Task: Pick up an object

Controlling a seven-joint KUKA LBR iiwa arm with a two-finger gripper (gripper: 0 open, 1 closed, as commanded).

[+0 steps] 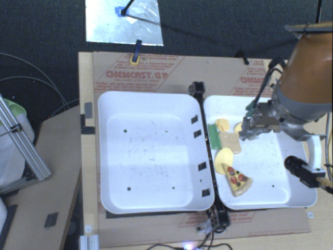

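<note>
The right bin (270, 191) holds several toy foods along its left side. A green strip (212, 136) lies against the left wall, with a small yellow piece (222, 124) and a tan block (230, 142) beside it. Below them lie a pale yellow round piece (223, 159) and a pizza slice (239, 180) with red dots. My gripper (248, 129) hangs low over the bin's upper middle, just right of the tan block and the small yellow piece. Nothing is visibly held in it.
The left bin (151, 100) sits beside the right one, with a black divider with clips (203, 145) between them. Both rest on a cardboard sheet (156, 72). The arm's grey and orange body (307, 82) covers the right bin's upper right corner.
</note>
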